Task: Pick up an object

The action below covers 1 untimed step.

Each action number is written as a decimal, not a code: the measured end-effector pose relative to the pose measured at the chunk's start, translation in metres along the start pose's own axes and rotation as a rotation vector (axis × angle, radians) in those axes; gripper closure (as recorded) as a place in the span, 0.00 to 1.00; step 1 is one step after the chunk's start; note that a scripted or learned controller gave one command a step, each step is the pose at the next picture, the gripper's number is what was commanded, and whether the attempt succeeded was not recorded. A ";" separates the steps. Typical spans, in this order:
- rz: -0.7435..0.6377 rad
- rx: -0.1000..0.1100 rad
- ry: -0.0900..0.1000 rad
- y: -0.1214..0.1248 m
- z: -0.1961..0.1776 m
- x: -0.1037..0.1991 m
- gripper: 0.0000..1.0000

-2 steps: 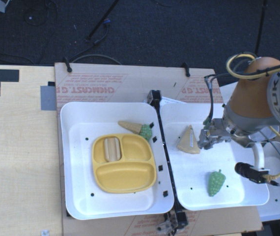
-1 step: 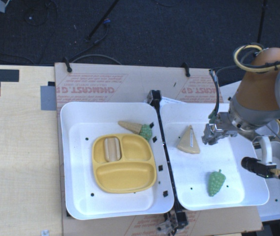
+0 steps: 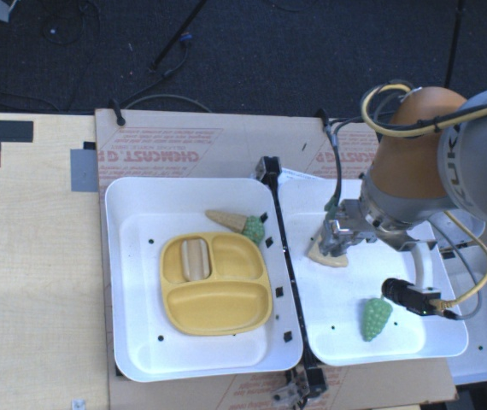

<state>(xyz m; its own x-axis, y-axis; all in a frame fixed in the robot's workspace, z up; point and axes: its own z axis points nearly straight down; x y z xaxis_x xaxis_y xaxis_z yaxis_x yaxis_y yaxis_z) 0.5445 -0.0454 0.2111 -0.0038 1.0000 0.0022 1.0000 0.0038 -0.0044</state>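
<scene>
Your gripper (image 3: pixel 333 242) down on the tan wedge (image 3: pixel 329 256) in the right bin (image 3: pixel 397 348), grasp impossible to tell, grapes (image 3: pixel 376 317) nearby

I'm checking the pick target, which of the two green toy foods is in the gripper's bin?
The green grape bunch in the right bin; the other green piece tips the cone in the left bin.
</scene>
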 end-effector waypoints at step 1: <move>-0.001 0.001 0.000 -0.002 0.008 0.051 1.00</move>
<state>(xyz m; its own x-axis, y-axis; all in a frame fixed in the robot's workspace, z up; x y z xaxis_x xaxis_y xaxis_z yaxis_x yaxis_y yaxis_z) 0.5423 0.0054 0.2034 -0.0051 1.0000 0.0026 1.0000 0.0052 -0.0051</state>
